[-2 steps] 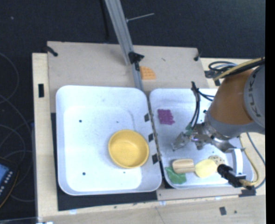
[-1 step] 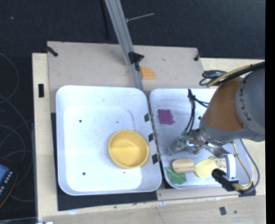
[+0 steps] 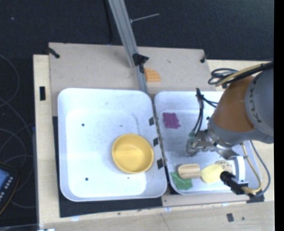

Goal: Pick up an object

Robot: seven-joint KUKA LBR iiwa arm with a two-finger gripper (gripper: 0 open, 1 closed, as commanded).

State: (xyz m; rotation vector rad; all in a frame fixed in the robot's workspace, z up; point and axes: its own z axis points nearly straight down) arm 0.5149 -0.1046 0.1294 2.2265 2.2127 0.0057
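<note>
My gripper (image 3: pixel 196 147) hangs low over the middle of the right bin (image 3: pixel 180 100), under the orange-banded wrist. Just below it, near the bin's front wall, lie a tan wooden block (image 3: pixel 188 171), a yellow rounded object (image 3: pixel 210 173) and a green piece (image 3: pixel 179 181). A flat purple object (image 3: pixel 171 120) lies to the gripper's upper left in the same bin. A yellow bowl (image 3: pixel 132 153) sits in the left bin (image 3: pixel 84 105) near its right wall. Nothing shows between the gripper's tips.
A grey metal pole (image 3: pixel 125 30) slants down from the top to the divider between the bins. A small orange item (image 3: pixel 151 75) lies on the bench behind the bins. Cables trail beside the arm at the right.
</note>
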